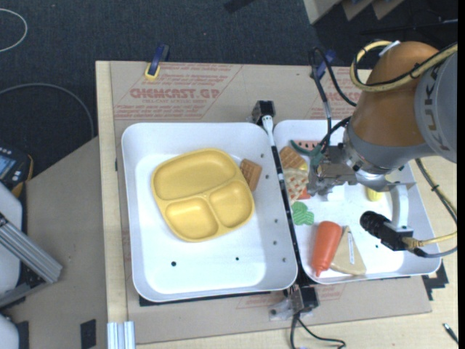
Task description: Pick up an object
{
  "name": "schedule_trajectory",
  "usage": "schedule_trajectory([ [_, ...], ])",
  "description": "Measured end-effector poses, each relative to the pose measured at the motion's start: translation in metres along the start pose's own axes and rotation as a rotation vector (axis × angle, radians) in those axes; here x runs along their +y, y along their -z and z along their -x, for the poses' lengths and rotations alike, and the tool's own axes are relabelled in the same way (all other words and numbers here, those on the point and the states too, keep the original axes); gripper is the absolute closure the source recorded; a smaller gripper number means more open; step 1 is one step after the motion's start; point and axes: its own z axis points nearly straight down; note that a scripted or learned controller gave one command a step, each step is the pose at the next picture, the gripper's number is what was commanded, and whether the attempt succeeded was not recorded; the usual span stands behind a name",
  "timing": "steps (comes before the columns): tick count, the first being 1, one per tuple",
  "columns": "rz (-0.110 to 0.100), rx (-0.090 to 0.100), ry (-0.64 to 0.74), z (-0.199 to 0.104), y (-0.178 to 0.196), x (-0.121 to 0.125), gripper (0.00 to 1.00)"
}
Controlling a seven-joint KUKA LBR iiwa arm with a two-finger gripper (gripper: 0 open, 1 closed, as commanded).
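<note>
Gripper (pixel 320 184) low over the right-hand shallow white bin (pixel 418 264), near that bin's left wall, hung from the grey arm with its orange wrist band (pixel 396 86); its dark body hides the tips, so whether it is parted or closed cannot be told, and nothing can be seen held. Directly under and left of it lies a flat patterned red-and-white piece, possibly a toy pizza slice (pixel 294 177), partly covered. Just below the gripper, a small green leafy plastic piece (pixel 301 214). Further below, an orange carrot-shaped toy (pixel 326 243), lying touching a tan wedge-shaped piece (pixel 352 260) on its right. Right of the gripper, a small yellow object (pixel 374 194) shows past the wrist. Left of the gripper, across the divider, the left-hand shallow white bin (pixel 145 267) carries a yellow three-compartment plastic tray (pixel 202 193), with a small brown waffle-textured block (pixel 251 172) at the tray's right edge.
</note>
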Motion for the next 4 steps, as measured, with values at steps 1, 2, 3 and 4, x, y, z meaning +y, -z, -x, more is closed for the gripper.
schedule_trajectory([
  [1, 0.001, 0.001, 0.002, -0.043, 0.017, -0.028, 1.0],
  [2, -0.001, -0.002, -0.004, -0.047, -0.003, -0.031, 1.0],
  [3, 0.008, -0.003, -0.003, -0.045, 0.018, -0.033, 1.0],
  [4, 0.003, -0.002, -0.002, -0.055, 0.013, -0.033, 1.0],
])
